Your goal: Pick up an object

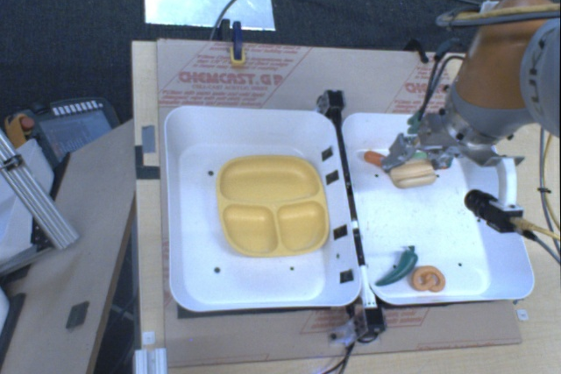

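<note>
In the right bin [491, 258] a hot dog toy [410, 174] with a tan bun and an orange sausage end lies near the back left. My gripper [414, 153] hangs directly over it, low and close to the bun. Whether its fingers touch the toy is hidden by the metal parts. A green pepper-like piece [399, 267] and an orange pretzel-like piece [429, 278] lie near the bin's front edge.
The left bin [188, 215] holds a yellow three-compartment tray [270, 204]. A black clip divider [344, 197] runs between the bins. A black cable fitting [491, 210] juts over the right bin's right side. The arm's grey and orange body [504, 74] looms over the back right.
</note>
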`<act>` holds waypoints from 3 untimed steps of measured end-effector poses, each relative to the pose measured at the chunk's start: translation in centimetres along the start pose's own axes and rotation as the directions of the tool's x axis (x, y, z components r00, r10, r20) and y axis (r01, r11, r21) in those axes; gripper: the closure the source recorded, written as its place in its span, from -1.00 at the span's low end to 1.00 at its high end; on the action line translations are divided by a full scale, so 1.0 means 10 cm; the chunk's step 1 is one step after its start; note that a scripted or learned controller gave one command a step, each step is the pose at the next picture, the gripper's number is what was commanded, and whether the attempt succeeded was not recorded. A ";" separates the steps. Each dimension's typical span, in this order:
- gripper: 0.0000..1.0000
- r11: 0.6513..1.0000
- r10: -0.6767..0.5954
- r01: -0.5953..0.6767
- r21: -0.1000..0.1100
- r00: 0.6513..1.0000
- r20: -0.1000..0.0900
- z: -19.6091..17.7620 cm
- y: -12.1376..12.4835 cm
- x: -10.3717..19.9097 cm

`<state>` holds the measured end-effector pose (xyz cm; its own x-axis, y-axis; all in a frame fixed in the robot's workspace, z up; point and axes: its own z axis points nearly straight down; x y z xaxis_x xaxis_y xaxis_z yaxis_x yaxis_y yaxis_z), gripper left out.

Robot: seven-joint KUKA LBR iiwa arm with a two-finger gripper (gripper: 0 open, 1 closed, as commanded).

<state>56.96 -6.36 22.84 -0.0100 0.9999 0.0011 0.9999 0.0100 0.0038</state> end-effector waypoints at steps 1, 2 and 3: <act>1.00 1.000 0.000 0.000 0.003 1.000 -0.001 0.07 -0.08 0.55; 1.00 1.000 -0.001 0.001 0.001 1.000 -0.001 0.00 0.00 1.14; 1.00 1.000 0.001 -0.001 0.002 1.000 -0.001 -0.08 -0.01 1.66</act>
